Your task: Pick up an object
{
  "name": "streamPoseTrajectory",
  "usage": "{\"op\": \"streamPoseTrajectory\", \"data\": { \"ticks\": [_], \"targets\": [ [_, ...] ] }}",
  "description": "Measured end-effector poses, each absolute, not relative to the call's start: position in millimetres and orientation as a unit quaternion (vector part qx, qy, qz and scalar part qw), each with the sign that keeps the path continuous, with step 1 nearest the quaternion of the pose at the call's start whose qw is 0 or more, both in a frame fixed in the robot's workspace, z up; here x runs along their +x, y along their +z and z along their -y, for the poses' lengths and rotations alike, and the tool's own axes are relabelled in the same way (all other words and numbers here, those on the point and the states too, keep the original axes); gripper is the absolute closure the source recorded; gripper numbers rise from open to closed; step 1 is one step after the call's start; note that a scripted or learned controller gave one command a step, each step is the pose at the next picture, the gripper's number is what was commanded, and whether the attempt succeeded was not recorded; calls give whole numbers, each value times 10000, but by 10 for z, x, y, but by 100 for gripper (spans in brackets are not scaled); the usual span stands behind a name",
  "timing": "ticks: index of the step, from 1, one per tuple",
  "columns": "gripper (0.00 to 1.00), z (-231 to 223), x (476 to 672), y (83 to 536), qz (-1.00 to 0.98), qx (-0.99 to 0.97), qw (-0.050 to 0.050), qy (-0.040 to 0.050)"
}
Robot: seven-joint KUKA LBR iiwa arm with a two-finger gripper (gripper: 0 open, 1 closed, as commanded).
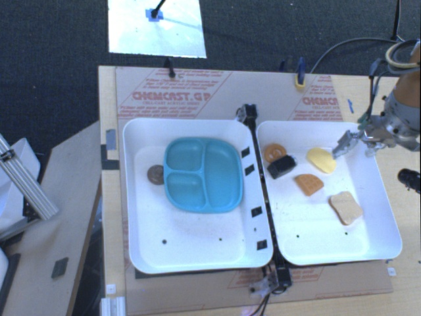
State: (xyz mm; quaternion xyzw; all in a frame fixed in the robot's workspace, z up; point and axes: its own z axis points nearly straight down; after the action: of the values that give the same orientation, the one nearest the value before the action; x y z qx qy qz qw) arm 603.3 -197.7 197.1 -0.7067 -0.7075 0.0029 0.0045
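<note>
Yellow piece (321, 160) sits just beside the hand (343, 145), whose grip state I can't tell; so close to the bin wall (368, 158), a descent risks clipping it.

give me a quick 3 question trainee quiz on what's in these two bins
1. True or false: the blue tray lies in the right bin.
2. Which item lies nearest the hand? A) yellow piece B) toast slice C) brown disc
3. Fill in: the black block touches the ____ ring.

Key:
1. False, it lies in the left bin.
2. A, the yellow piece sits just left of the hand in this view.
3. Orange.
</note>
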Motion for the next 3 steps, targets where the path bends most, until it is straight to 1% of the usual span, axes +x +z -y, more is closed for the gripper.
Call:
{"op": "streamPoseTrajectory", "data": {
  "ticks": [1,2,3],
  "targets": [
    [0,1972,6065,2044,7086,-7056,-9,-5],
    [0,1948,6102,1427,7087,-7055,8,5],
    [0,1944,6105,909,7082,-7060,1,3]
  ]
}}
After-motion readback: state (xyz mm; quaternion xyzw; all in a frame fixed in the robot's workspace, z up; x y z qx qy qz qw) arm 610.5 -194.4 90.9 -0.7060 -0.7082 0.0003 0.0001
